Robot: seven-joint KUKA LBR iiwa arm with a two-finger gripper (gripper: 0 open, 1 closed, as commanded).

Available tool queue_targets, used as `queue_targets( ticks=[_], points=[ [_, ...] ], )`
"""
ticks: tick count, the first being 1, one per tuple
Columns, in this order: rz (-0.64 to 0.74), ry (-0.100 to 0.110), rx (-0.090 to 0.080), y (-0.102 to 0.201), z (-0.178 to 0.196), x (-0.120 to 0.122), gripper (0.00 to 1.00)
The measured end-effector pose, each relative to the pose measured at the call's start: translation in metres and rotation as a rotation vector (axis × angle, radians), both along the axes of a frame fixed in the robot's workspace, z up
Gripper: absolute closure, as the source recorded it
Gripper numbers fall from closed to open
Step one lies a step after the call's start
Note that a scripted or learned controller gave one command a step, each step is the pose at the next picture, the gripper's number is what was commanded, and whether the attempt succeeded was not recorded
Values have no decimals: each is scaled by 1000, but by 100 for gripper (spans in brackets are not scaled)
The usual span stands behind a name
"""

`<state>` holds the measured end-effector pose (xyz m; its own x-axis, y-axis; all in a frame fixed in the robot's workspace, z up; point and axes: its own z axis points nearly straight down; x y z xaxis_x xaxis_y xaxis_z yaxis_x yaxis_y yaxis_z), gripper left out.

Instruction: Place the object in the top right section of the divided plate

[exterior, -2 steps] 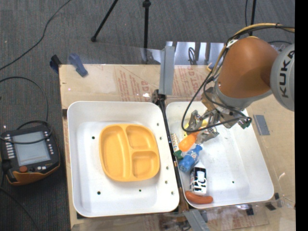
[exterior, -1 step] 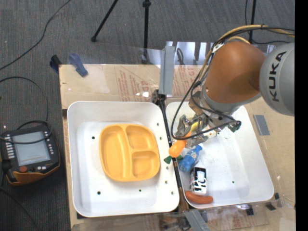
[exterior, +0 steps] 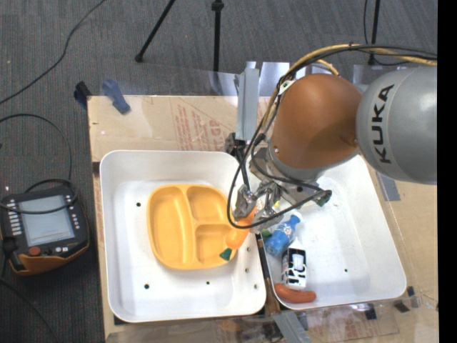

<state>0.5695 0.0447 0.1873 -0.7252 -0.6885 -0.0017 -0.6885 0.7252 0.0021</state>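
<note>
Camera view
Arm: grey KUKA iiwa with an orange wrist dome, reaching in from the right and hanging over the seam between the two bins.
Gripper (exterior: 251,207): metal assembly under the dome, wrapped by looping black cables, poised at the right rim of the divided plate.
State of the fingers: cannot tell; cables and glare hide whether they are spread or pressed together.
Task object: small orange piece (exterior: 243,222), apparently carrot-like, just under the gripper and at the plate's right rim; whether it is gripped or only lying against the rim is not clear.
Green piece (exterior: 228,254): small, at the plate's lower right rim, below the orange piece; possibly part of the same toy, not certain.
Divided plate (exterior: 166,224): yellow, three sections, lying in the left bin (exterior: 121,291); one large section on the left, two smaller ones on the right.
Target section: the upper of the two right sections (exterior: 208,204).
Deciding relation: the orange piece lies at the plate's right edge, level with the ridge between the two right sections; the target lies up and to the left of it. Judged, the release point needs a short shift that way.
Right bin (exterior: 371,263): holds a blue bottle (exterior: 281,236), a black and white pack (exterior: 295,267) and a red sausage-shaped toy (exterior: 295,294).
Counter (exterior: 178,123): cardboard-covered, carrying both bins.
Floor: teach pendant (exterior: 43,224) at left.
</note>
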Motion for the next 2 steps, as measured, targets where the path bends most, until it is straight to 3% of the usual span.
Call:
queue_targets(
  ticks=[1, 2],
  points=[
    [-1, 0, 0, 0, 0, 0, 0],
    [-451, 1, -2, 45, 0, -77, 0]
  ],
)
